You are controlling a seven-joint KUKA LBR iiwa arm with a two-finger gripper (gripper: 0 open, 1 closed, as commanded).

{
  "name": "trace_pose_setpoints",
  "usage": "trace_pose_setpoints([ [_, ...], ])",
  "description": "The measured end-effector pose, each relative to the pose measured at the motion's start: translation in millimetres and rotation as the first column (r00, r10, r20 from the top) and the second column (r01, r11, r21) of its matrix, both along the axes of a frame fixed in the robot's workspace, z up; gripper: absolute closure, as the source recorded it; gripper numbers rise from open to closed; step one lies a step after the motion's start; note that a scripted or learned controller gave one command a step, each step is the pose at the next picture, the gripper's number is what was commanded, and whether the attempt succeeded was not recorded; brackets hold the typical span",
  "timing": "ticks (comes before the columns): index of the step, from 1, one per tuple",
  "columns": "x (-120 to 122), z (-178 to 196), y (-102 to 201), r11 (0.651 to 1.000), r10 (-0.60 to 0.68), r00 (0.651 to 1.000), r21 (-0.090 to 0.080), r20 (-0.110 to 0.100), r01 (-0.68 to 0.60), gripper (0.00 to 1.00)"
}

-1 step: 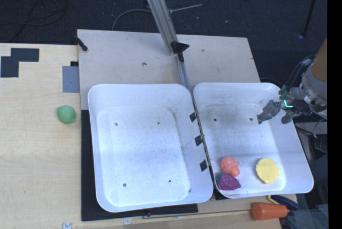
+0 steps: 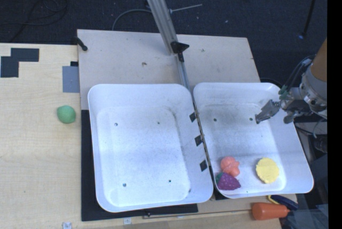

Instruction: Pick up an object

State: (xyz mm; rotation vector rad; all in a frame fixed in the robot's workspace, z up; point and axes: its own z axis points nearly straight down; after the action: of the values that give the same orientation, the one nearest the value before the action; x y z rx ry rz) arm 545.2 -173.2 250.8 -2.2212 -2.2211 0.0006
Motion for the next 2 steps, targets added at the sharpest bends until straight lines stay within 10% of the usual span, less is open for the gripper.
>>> trace_pose_setpoints([
  [2,11,-115,1,1.0,0.001,1.0,0.001,-0.004,-0.001,0.0],
])
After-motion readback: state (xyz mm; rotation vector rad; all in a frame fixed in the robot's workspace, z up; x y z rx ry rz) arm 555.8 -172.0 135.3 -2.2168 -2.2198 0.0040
